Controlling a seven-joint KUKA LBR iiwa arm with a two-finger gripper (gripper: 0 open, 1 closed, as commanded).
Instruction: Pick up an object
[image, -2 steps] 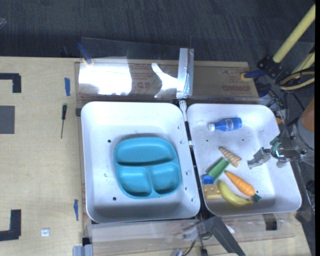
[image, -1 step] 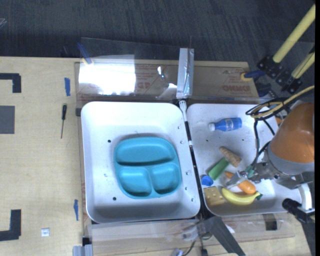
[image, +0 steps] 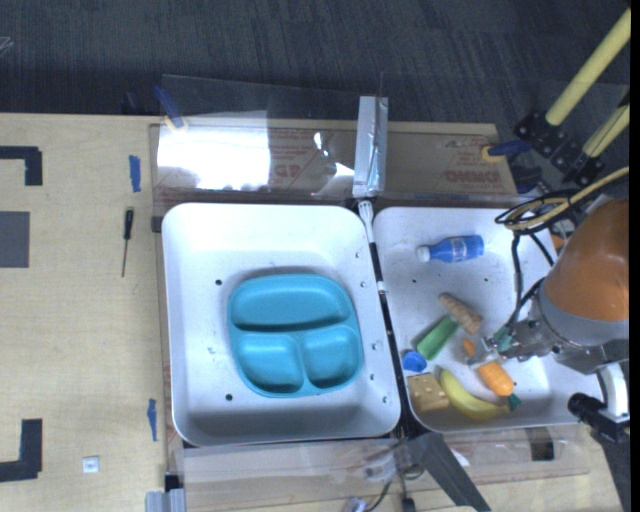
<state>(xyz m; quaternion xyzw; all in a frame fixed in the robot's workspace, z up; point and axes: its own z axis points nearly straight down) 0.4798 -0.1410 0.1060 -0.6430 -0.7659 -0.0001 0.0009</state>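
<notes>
Here, your bench (image: 70, 330) is the biggest thing in view, pale wood with black corner marks and bits of blue tape, carrying two shallow white bins side by side. The left bin (image: 190, 300) holds a teal divided tray (image: 295, 332), three compartments, lying flat near the bin's middle. The right bin (image: 400, 245) holds the small things you could pick.

The arm (image: 595, 280) reaches in from the right, its orange band sitting above the grey wrist, bent down over the right bin's right side with cables looping above it. The gripper (image: 497, 348) sits low at the end of the wrist, pointing left toward the cluster of objects; you cannot tell from this slant how it is set, nor whether anything sits in it.

Just below the gripper lies a carrot (image: 495, 379), orange with a green end, touching or nearly touching a yellow banana (image: 465, 395) that curves along the bin's near wall. Beside the banana sits a tan slice of bread (image: 427, 392). Up from that, a green cylinder (image: 436, 336) lies tilted, next to a brownish bread roll (image: 462, 312). A blue bottle (image: 453, 249) lies on its side, well apart near the far wall. A small blue cap (image: 413, 361) rests by the bread.
</notes>
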